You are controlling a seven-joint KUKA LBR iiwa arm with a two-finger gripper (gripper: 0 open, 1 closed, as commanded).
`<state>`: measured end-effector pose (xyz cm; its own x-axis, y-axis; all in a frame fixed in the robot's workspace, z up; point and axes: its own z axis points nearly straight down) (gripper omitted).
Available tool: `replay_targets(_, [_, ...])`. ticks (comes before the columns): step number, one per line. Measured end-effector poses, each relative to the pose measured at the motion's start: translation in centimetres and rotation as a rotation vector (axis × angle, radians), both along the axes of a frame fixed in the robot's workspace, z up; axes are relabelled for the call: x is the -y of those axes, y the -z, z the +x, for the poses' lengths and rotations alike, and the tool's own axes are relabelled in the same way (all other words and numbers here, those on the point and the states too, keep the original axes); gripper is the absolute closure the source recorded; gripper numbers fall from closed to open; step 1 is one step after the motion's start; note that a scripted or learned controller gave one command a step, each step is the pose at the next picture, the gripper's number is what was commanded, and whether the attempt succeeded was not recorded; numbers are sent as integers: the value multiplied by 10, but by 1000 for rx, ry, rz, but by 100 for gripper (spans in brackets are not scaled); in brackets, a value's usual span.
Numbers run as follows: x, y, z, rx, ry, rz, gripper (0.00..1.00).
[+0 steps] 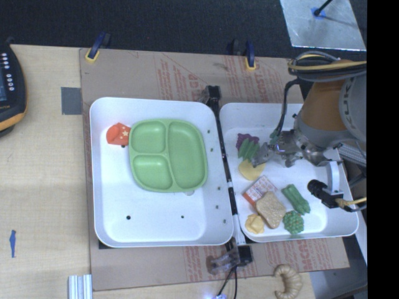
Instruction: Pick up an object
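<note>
I hold the gripper (267, 153) low in the right bin (349, 229), fingers slightly apart and holding nothing, with the yellow piece (250, 170) just beside the tips. To grasp well, I would centre over it, widen, then descend. The printing on the red cardboard (165, 73) is too small to read.

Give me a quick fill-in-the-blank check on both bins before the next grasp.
1. The green divided plate lies in the ____ bin.
2. A ____ item touches the plate's left edge.
3. The claw hovers over the ____ bin.
4. The plate has ____ compartments.

Missing words: left; red; right; three
</note>
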<state>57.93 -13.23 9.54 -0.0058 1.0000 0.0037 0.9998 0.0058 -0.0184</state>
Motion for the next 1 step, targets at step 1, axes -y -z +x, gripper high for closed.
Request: replay_targets(1, [-17, 3, 80, 21, -1, -3, 0])
